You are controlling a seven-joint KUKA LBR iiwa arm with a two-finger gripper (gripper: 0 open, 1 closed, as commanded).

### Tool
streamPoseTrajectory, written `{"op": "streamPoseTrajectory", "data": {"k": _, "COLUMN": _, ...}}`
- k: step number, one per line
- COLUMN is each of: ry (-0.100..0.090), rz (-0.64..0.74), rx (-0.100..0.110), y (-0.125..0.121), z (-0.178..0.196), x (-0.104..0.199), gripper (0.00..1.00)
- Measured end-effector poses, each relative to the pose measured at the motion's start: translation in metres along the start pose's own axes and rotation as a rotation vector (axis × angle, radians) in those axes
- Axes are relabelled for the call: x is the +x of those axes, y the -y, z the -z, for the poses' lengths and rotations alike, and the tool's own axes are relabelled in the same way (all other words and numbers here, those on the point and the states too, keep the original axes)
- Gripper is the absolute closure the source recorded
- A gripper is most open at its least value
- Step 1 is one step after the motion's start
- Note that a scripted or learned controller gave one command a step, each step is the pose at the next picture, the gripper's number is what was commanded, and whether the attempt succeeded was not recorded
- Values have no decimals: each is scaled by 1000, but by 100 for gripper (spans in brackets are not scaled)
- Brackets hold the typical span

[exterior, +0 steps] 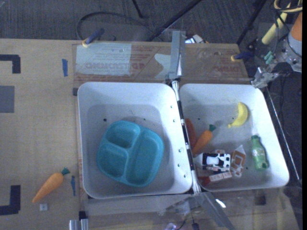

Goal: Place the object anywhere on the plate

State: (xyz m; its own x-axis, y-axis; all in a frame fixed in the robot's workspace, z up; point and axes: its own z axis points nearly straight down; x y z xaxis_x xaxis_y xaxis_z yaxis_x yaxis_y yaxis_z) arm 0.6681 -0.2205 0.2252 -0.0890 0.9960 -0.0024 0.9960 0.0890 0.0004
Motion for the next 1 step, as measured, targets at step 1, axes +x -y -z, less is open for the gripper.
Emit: {"op": "streamPoseTrajectory", "data": {"k": 1, "ry": -2, "rz": -11, "rx": -1, "y": 23, "z": -37, "x": 102, "gripper": 100}}
